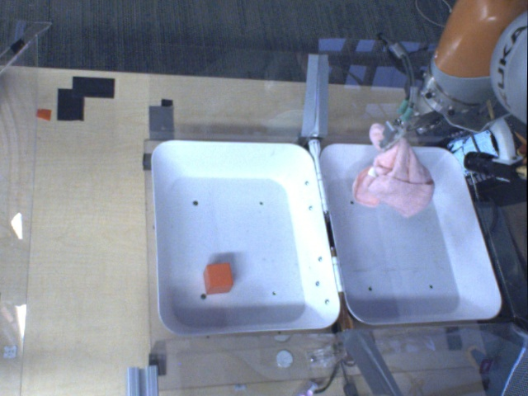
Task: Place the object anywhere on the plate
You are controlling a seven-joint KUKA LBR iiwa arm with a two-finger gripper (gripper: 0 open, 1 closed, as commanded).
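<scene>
An orange block [219, 278], small and cube-like, sits on the floor of the left bin [173, 221], toward its near left corner. To its right, across the metal divider, a crumpled pink cloth [394, 182] hangs over the far part of the right bin [412, 304], bunched at the top and spreading lower down, where it looks to reach the bin floor. Its upper tip is pinched in the gripper [402, 126], whose fingers are closed tightly on the fabric (their tips are largely lost in the folds). The grey arm [478, 40], with its orange band, enters from the upper right corner, where the frame cuts it off. Both white bins rest on a pale wooden bench [82, 221] carrying a few black and orange markers at the far left; dark flooring lies beyond. Cables and hardware at the right edge are hard to make out.
</scene>
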